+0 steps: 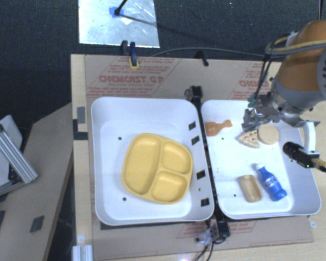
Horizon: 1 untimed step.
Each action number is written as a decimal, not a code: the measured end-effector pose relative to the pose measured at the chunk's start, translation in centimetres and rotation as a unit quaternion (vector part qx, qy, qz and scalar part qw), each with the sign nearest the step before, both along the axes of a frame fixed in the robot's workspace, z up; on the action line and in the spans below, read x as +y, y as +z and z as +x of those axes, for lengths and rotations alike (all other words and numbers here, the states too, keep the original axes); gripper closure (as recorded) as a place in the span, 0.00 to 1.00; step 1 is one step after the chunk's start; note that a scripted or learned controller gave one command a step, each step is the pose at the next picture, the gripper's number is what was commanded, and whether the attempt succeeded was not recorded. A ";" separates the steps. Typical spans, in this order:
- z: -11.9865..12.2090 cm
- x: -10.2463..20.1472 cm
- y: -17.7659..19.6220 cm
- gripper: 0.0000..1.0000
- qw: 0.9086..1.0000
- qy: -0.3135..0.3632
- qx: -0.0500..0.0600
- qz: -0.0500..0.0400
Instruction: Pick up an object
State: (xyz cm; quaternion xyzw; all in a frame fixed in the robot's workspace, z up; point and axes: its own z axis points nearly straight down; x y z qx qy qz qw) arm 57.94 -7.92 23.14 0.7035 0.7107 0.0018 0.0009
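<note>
The right bin (228, 162) holds an orange drumstick (217, 126), a pizza slice (249, 140), a round beige disc (269, 134), a blue bottle (271, 182) and a tan bread piece (250, 188). My gripper (252, 119) hangs over the bin's far side, just above the pizza slice and left of the disc. Its tip is dark and small in the view, and nothing shows clearly held in it.
The left bin (106, 145) holds a yellow divided plate (157, 167). A black divider with clips (202, 145) runs between the bins. A black cylinder with a green light (299, 155) juts over the right bin's right rim.
</note>
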 end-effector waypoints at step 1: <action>0.2 5.3 -0.9 1.00 1.000 0.000 0.001 0.000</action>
